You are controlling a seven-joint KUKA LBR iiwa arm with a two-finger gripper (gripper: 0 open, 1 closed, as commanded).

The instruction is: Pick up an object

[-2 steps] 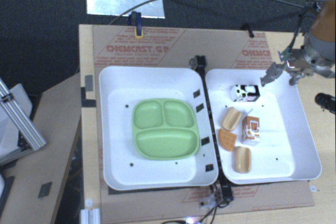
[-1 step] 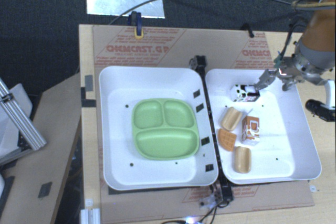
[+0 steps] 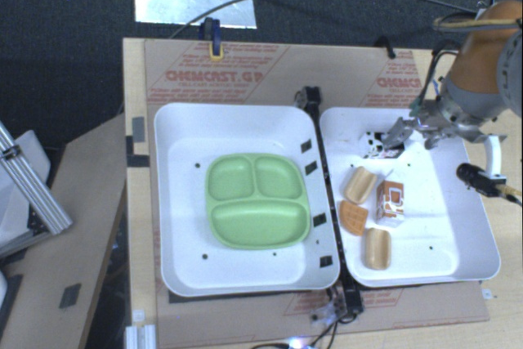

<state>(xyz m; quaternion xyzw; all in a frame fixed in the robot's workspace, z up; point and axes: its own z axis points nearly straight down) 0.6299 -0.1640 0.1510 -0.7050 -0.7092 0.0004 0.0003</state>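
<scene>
- Small black-and-white object: lies in the right bin, near its far left corner, at the tip of the gripper; too small to identify further.
- Gripper: low over the far part of the right bin, reaching leftward from the arm; whether its fingers are apart or closed cannot be told, and nothing is seen between them.
- Tan rounded block: right bin, left of centre, tilted.
- Orange-brown flat piece: just nearer than the tan rounded block, close to the bin's left wall.
- Red-brown and white carton: bin centre, just beside both.
- Tan cylinder-like block: near the bin's near edge, upright along the bin's depth.
- Green divided plate: three compartments, centre of the left bin.
- Both bins: side by side on a cardboard-covered bench.
</scene>
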